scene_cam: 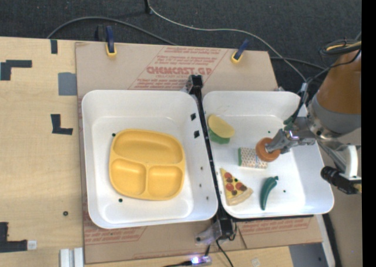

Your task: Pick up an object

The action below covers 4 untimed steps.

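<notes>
In the right bin (305, 201), at centre right of the frame, the gripper (276, 145) sits low over a round orange piece (267, 149), perhaps a toy donut. Whether its fingers are apart or clamped on that piece cannot be told; the metal hides the contact. The orange piece touches, and seems partly to overlap, a small speckled card (251, 158) just to its left.

Several risks follow. If the grip is only on the rim of the orange piece, it may slip out on the lift. Because the card lies under or against it, the card could be dragged along or flicked aside. A descent slightly off centre could push the piece rather than trap it.

Other candidates lie near: a pizza slice (234, 186) at lower left of this bin, a green pepper (268, 191) below the gripper, a lemon wedge (220, 128) at upper left. The yellow tray (147, 163) in the left bin (94, 142) is well apart.
</notes>
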Motion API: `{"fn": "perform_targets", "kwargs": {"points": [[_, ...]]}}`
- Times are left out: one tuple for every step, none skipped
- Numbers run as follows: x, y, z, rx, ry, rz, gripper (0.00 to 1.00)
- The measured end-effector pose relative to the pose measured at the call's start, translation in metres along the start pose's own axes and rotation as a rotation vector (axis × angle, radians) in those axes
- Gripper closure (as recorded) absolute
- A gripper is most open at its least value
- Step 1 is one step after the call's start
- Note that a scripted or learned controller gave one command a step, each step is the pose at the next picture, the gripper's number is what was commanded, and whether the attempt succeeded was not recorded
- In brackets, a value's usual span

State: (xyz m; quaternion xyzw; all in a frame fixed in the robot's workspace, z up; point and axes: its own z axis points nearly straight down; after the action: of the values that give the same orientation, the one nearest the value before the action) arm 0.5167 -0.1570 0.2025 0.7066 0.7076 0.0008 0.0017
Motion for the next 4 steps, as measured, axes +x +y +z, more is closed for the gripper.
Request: {"fn": "perform_targets", "kwargs": {"points": [[0.045,0.018,-0.001,0.004,0.003,-0.005,1.00],[0.091,0.022,0.001,0.006,0.003,-0.004,1.00],[0.134,0.034,-0.005,0.005,0.003,-0.005,1.00],[0.185,0.040,0.002,0.006,0.002,-0.005,1.00]]}}
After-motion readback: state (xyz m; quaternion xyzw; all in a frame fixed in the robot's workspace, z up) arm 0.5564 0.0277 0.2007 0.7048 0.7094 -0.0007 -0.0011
